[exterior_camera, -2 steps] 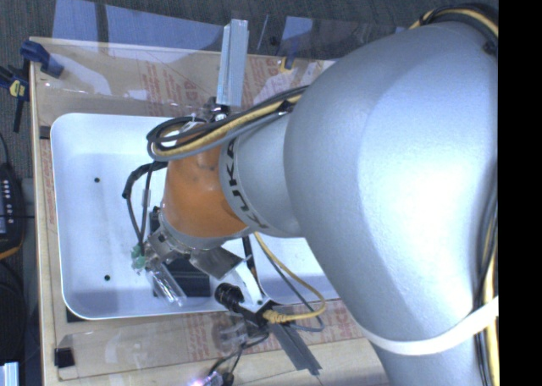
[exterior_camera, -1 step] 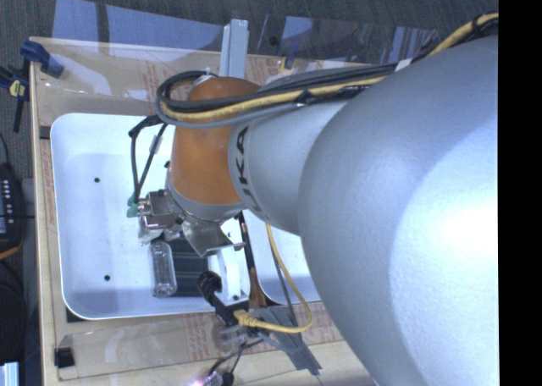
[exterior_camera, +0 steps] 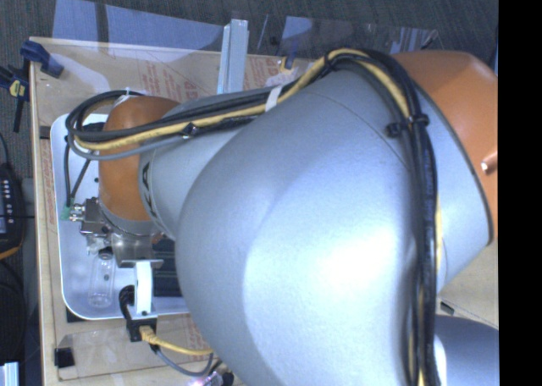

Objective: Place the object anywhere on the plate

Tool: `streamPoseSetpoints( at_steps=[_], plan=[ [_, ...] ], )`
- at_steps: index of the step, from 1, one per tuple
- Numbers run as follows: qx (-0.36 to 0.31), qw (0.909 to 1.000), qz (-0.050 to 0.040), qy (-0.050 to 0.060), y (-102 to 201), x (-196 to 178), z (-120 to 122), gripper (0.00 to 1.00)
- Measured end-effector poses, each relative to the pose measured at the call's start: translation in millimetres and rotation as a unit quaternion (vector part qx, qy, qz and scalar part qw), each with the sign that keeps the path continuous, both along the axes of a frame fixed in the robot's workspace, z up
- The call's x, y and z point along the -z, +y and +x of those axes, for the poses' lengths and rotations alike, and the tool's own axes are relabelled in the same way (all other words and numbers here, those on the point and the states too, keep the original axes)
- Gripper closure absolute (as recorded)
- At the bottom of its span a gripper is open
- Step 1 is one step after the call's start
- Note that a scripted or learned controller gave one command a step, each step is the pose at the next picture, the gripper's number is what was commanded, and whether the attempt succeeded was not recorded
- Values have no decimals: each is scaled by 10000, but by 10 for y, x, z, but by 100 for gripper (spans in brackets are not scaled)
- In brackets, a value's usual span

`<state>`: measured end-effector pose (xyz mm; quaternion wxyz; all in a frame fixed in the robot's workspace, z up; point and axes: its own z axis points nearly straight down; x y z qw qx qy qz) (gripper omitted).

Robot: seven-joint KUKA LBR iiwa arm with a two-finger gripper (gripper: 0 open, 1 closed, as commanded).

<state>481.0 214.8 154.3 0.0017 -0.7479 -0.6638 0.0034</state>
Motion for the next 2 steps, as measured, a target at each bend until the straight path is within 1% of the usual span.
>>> streamPoseSetpoints(
  at_steps=[1, 2],
  plan=[
    [1070, 9943, 9, -19, -530, -676, 79, 100],
    [469, 9989, 6, -14, -99, -1314, 151, 100]
  ],
)
